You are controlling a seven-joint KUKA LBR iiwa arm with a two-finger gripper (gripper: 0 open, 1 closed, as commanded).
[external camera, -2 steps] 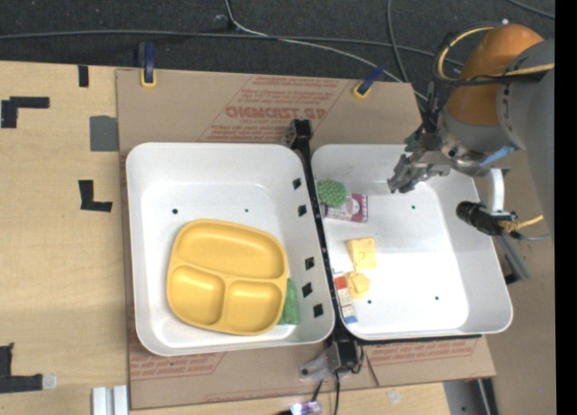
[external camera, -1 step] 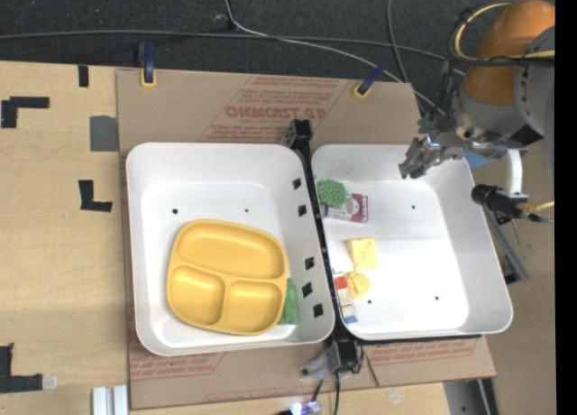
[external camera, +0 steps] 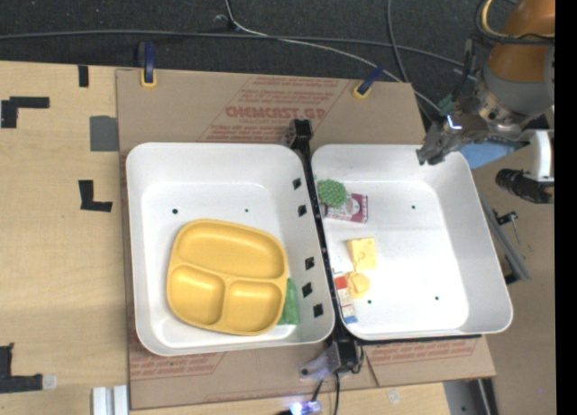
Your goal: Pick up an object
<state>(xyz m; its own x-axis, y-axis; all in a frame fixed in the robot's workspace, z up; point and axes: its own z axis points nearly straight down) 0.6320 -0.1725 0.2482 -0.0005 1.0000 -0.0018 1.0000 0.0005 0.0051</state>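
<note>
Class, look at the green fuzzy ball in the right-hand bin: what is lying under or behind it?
The green ball rests against a small maroon and white packet, overlapping its left end. The packet's right part is visible; whatever lies beneath the ball itself is covered.

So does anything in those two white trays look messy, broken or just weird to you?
Nothing looks broken or spilled. The small items in the right bin are crowded against its left wall: a green ball, a yellow block and some packets. In the left bin, a green thing is wedged beside the yellow divided tray.
</note>
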